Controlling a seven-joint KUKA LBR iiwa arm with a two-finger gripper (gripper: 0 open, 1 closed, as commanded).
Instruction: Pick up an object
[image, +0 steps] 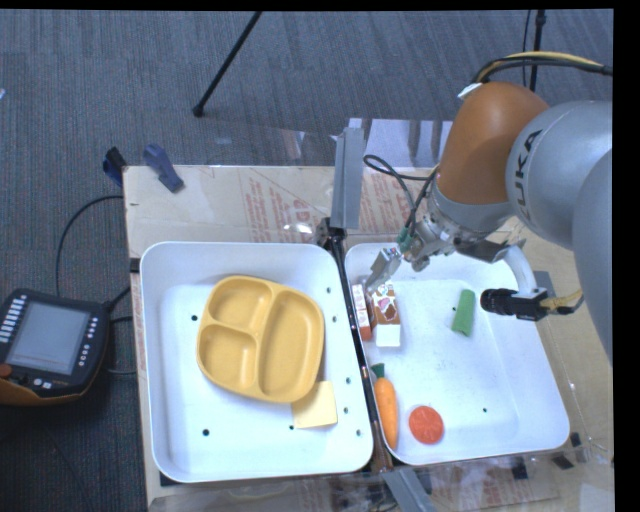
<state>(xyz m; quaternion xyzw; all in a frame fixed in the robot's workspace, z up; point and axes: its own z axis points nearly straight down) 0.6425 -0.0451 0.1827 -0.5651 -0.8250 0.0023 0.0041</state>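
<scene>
**Overhead: tool poised at the inner corner of the right bin**

Overhead, slanted view of the worktop (230, 205) carrying two shallow white bins side by side. The grey arm with the orange band (495, 150) is reaching in from the right and is hanging over the far part of the right white bin (500, 400). Its tool (383, 270) is pointing down towards that bin's far inner corner, just above a small white-and-brown printed carton (386, 318); whether the tool is released or clenched cannot be told from this angle, and nothing is visibly lying between its tips.

Contents of the right bin: the carton is lying beside a narrow red-and-white box (361, 310) that is resting against the dividing wall; an orange plastic carrot (386, 408) is lying lengthwise near the front inner wall; a flat red round disc (426, 424) is sitting just beside the carrot; a small green block (463, 312) is lying apart, towards the right.

Contents of the left white bin (170, 400): a yellow three-compartment plastic plate (262, 338) is occupying the middle, and a pale yellow flat square (316, 408) is touching its near edge.

A handheld control pendant with a grey screen (45, 345) is lying on the floor to the left.
</scene>
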